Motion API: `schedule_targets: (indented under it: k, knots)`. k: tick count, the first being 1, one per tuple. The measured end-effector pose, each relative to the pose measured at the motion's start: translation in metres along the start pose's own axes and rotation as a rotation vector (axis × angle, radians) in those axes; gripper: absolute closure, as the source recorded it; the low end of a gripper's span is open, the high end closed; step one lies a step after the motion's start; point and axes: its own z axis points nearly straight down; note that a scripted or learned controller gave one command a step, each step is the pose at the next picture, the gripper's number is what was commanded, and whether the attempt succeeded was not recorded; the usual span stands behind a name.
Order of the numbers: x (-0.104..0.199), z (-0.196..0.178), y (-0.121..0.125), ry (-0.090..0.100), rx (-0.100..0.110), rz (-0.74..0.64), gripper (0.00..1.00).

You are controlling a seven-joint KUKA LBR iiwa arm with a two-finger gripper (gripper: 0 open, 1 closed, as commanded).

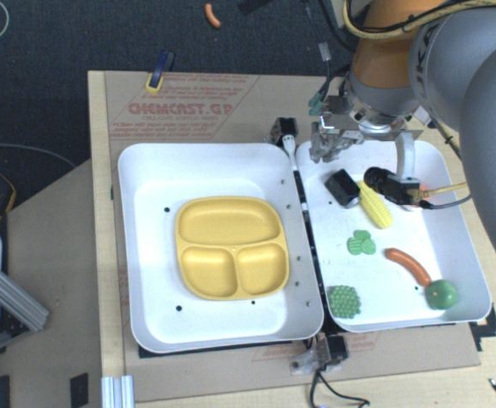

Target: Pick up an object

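The arm (401,49), grey with an orange band, comes in from three o'clock and hangs over the far edge of the right bin (469,253), at about twelve o'clock of that bin. Its gripper (331,143) points down near the bin's upper left corner; whether it is wide or narrow cannot be told from this angle, and nothing is seen between its tips. Just below it, toward five o'clock, a small black block (342,187) lies on the bin floor, with a yellow corn cob (376,206) just beside it at three o'clock. Lower down sit a green broccoli floret (361,244), a red-orange sausage (408,266), a green round fruit (442,294) at the bin's five o'clock corner, and a green knobbly clump (343,300) at seven o'clock. The left bin (146,228) bears a yellow divided plate (231,246) at its centre.
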Motion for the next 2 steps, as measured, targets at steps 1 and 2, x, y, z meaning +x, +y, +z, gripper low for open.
schedule_targets:
  k: [1, 2]
  knots:
    - [0.0078, -0.0166, 0.0044, 0.001, 0.000, 0.000, 1.00]
    - [0.0078, -0.0153, 0.0028, 0.000, 0.004, 0.001, 1.00]
